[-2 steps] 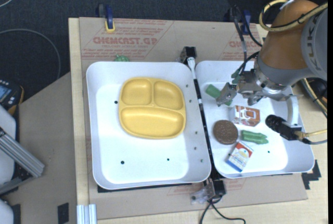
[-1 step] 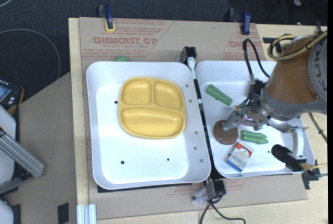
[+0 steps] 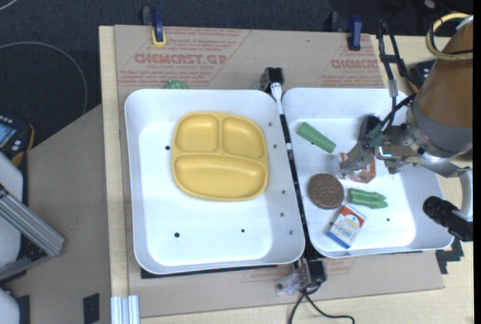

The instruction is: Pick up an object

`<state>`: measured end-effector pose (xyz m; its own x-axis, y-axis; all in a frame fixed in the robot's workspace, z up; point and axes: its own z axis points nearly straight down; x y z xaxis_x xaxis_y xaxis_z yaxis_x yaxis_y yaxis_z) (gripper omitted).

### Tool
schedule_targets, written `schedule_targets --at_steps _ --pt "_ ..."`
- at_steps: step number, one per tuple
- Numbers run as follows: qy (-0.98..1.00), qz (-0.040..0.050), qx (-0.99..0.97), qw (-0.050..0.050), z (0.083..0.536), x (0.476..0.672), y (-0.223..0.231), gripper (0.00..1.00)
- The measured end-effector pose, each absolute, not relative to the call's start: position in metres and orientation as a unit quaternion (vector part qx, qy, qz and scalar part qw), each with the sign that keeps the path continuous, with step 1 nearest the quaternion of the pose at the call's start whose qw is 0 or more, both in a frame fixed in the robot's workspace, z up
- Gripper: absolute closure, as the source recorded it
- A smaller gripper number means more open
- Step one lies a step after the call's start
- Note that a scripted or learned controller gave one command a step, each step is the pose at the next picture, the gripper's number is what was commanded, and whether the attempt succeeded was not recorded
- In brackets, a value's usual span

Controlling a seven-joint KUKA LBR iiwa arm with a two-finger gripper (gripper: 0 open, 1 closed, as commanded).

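In the right bin (image 3: pixel 398 240) lie several small objects. A green cylinder-like piece (image 3: pixel 315 137) rests at the upper left, with a round brown disc (image 3: pixel 326 191) below it. Right of the disc is a green pod-shaped piece (image 3: pixel 367 198), and a small white, blue and orange box (image 3: pixel 346 227) lies near the front. My gripper (image 3: pixel 356 159) reaches in from the right and is low over a small red and white object (image 3: pixel 362 173), which it partly hides. I cannot see whether it touches that object.
The left bin (image 3: pixel 150 225) holds a yellow divided plate (image 3: pixel 220 155). A black strip (image 3: pixel 288 157) runs between the two bins. The grey and orange arm (image 3: pixel 443 104) covers the right bin's far right side. Clamps (image 3: pixel 157 25) sit at the board's back edge.
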<state>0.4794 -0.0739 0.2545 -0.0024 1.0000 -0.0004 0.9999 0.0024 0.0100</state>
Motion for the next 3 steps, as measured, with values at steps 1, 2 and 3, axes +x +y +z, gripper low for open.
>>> schedule_targets --at_steps 1,2,3 --pt "0.707 0.0010 0.707 0.002 0.258 0.480 -0.075 1.00" --pt "0.710 0.0029 0.705 0.002 0.311 0.480 -0.018 1.00" --pt "0.711 0.0035 0.703 0.002 0.362 0.480 0.064 1.00"
